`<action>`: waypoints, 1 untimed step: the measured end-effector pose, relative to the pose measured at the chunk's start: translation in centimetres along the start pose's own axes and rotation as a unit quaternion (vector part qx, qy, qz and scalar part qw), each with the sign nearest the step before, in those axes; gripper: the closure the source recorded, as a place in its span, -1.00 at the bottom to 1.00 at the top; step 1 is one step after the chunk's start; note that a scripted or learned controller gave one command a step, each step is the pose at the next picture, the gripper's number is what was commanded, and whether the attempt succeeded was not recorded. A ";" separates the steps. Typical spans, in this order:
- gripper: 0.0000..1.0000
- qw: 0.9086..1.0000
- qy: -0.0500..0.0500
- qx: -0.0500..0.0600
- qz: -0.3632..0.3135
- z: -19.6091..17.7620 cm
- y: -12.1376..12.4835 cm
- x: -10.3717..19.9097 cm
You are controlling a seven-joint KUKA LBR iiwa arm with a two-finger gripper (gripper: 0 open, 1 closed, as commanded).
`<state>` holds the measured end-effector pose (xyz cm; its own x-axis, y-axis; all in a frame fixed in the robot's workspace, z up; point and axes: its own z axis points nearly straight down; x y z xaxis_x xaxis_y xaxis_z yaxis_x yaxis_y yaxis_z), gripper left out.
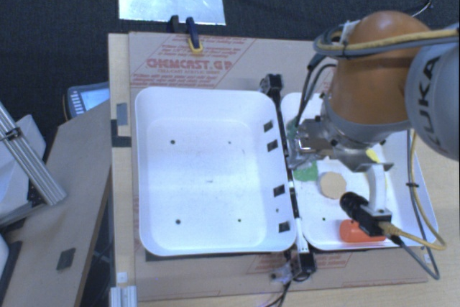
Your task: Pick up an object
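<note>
Reaching in from the right, the grey arm with its orange band is seen low over the right bin. The gripper is placed near that bin's left wall, but whether anything is held cannot be told. A green object lies just beside the gripper, a tan round disc near it, and an orange object towards the front. The left bin is set alongside.

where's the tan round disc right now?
In the camera view, the tan round disc lies in the right bin, near its middle, just right of the green piece and up-left of the orange object, below the arm's wrist.
</note>
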<state>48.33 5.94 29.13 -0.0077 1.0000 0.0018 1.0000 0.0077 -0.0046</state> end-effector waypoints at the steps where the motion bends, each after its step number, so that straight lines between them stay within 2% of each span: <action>1: 1.00 1.000 -0.002 -0.010 0.005 -4.5 12.1 -5.6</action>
<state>60.52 0.46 33.59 0.0014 1.0000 -0.0028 0.9999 -0.0013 0.0147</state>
